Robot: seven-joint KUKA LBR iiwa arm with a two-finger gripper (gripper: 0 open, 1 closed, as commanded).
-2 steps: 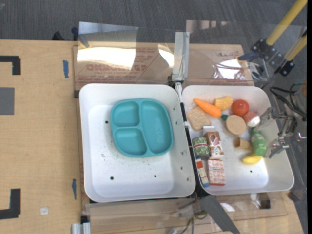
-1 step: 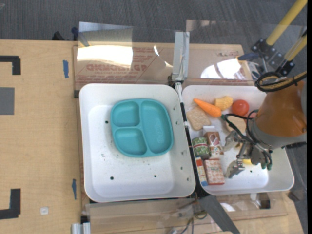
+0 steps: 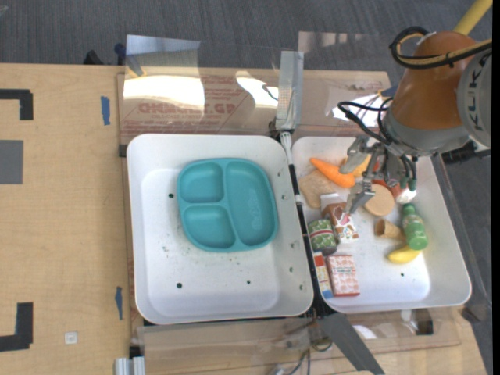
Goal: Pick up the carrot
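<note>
Claw [image 3: 362,180] above right bin [image 3: 449,276], beside carrot [image 3: 333,172]; carrot's right end hidden; finger gap indiscernible.

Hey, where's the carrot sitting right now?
The carrot lies in the right bin, near its upper left corner, just above a round tan piece, with the gripper right beside its right end.

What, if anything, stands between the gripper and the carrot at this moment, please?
Nothing visible does. The gripper hangs over the right bin, and the carrot lies just to its left in the view, uncovered on top. A tan slice lies beside and partly under the carrot, not between the two.
</note>
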